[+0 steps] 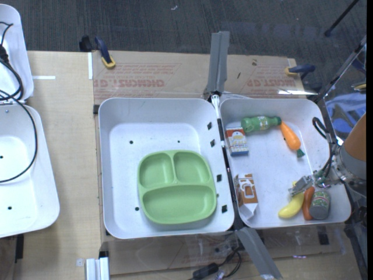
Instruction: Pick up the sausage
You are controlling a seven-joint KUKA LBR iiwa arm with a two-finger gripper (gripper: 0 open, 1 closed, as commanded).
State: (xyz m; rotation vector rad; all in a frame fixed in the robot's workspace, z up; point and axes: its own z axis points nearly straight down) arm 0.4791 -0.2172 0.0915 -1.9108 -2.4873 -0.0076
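Likely light, stiff, slick plastic: grab the sausage (307, 203) mid-length, wedged between banana (291, 207) and can (320, 204); pincer (304, 183) state unclear.

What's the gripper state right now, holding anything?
Gripper: down in the right white bin, over the red-orange sausage beside the yellow banana and grey can; open or shut cannot be told.

Dark carpeted floor (175, 10) (evenly lit) lies behind the cardboard-topped bench (64, 98).
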